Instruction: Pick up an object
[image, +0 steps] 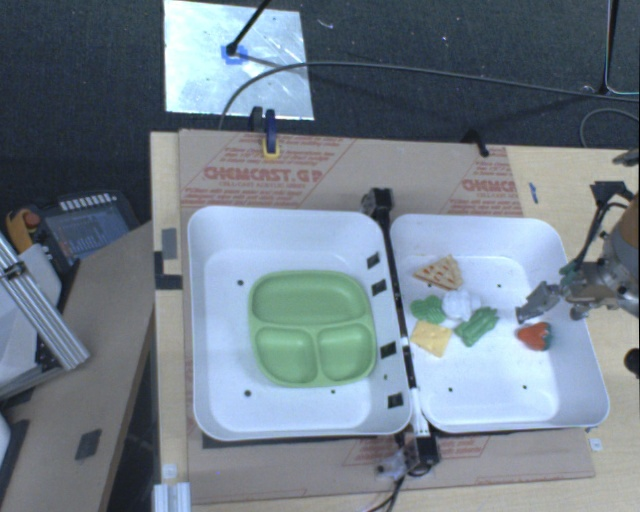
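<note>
The right bin (575, 400) holds several toy foods. A red piece with a green tip (536, 336) lies near the bin's right side. My gripper (536, 304) reaches in from the right and hovers just above and to the left of this red piece. I cannot tell whether they touch. Further left lies a cluster: a tan waffle wedge (439, 272), a white piece (457, 304), a green leafy piece (427, 308), a green pickle-like piece (478, 325) and a yellow wedge (432, 339).
The left bin (215, 390) carries a green divided plate (308, 327). A black divider with clips (392, 300) runs between the bins. Cables and a silver sheet (238, 58) lie beyond the bench. A side table with a device (85, 225) stands at left.
</note>
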